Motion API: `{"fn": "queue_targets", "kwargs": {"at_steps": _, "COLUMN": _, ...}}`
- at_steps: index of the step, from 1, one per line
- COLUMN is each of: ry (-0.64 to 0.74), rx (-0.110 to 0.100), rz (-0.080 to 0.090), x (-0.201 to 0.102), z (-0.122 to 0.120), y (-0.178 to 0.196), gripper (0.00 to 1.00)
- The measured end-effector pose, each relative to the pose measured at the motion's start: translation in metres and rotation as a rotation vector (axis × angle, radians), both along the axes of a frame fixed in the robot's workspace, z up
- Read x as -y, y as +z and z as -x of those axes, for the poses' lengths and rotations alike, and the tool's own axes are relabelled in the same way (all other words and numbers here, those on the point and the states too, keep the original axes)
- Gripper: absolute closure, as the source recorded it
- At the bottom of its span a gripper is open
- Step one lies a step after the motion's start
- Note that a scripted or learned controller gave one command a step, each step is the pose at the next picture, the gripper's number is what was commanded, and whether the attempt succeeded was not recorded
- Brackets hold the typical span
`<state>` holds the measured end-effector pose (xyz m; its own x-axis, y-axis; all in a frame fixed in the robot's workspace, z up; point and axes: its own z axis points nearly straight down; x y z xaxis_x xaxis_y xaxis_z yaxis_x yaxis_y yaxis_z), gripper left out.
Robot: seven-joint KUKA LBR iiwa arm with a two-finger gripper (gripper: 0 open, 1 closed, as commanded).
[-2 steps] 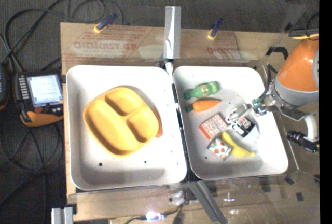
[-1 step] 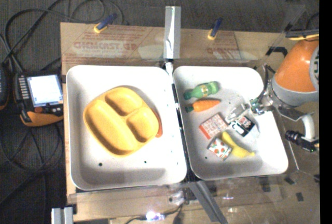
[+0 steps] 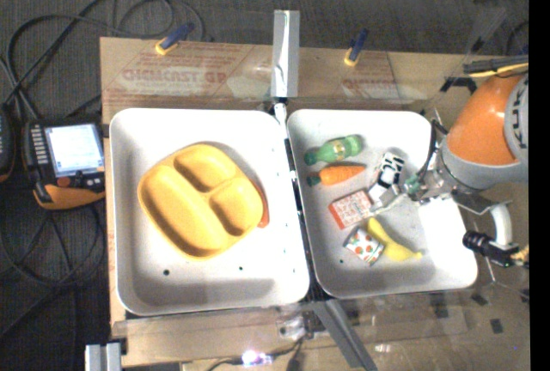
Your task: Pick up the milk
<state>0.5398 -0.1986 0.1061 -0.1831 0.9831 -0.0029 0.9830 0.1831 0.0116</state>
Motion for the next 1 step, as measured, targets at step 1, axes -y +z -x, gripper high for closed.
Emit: {"fn": "queue_targets", "kwargs": {"at_steps": 1, "ry": -0.338, "rx": 0.001, "rz": -0.008, "x": 0.0061, "z": -0.0469, "y": -0.011, "gripper": 0.0}}
